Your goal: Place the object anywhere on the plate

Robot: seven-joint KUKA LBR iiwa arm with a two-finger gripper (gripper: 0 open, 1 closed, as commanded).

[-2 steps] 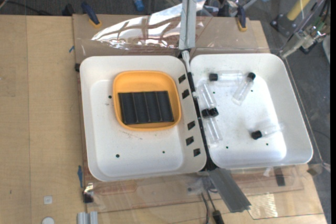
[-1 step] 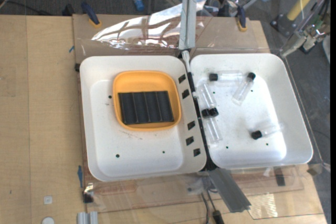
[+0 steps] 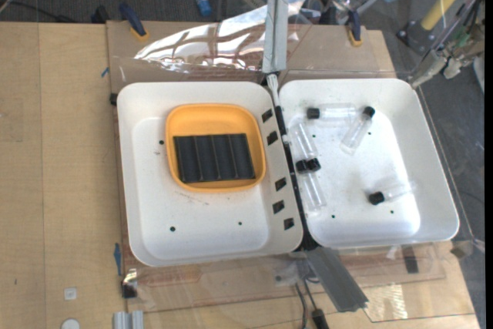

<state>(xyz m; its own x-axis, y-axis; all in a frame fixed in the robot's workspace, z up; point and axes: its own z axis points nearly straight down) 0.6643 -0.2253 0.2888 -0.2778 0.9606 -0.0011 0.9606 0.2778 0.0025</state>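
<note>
Pincer: whether it is spread or pressed together cannot be told from where I stand, and nothing is seen pinched. The arm's pose is likewise not open to inspection at this moment.

Task's thing: the candidates are clear plastic tubes with black caps, all lying in the right bin [image 3: 428,166], to the right of the orange plate [image 3: 216,113] and across the divider from it. The nearest tube [image 3: 305,146] lies just past the divider, its cap towards the viewer. Two more, one level [image 3: 333,113] and one slanted [image 3: 354,132], lie farther from the plate towards the back. A capped tube [image 3: 390,193] lies farthest from the plate, near the front. Which one is meant I cannot tell.

Handling, as a judgement: the tubes look light, stiff and smooth, so likely to roll or slip out of a grasp. Take hold across the middle of the barrel, square to its length. The nearest tube sits close to the bin wall, which may crowd the approach.

Destination: the plate sits in the left bin [image 3: 142,196] and carries a black ribbed insert [image 3: 214,158]. None of the tubes is on it yet.
</note>
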